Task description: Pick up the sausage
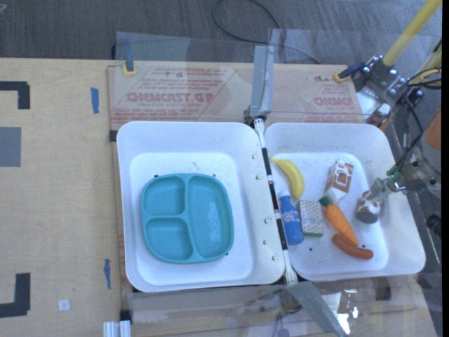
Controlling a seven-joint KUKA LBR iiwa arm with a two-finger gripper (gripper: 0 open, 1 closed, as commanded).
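the left bin point(133, 142) holds a teal divided plate point(187, 217). in the right bin point(403, 255) lie a banana point(292, 176), a blue bottle point(290, 220), a small speckled packet point(311, 217), a white and orange carton point(339, 180), a carrot point(339, 221) and the sausage point(352, 247) near the front. the gripper point(370, 206) hangs just right of the carrot, above the sausage and apart from it.

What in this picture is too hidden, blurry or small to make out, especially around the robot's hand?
- Gripper: too small and blurred in the camera view to judge its state or whether it touches anything.
- Arm: cut off by the right edge.
- Small carton: label print too small to read.
- Sausage: only its top side shows.
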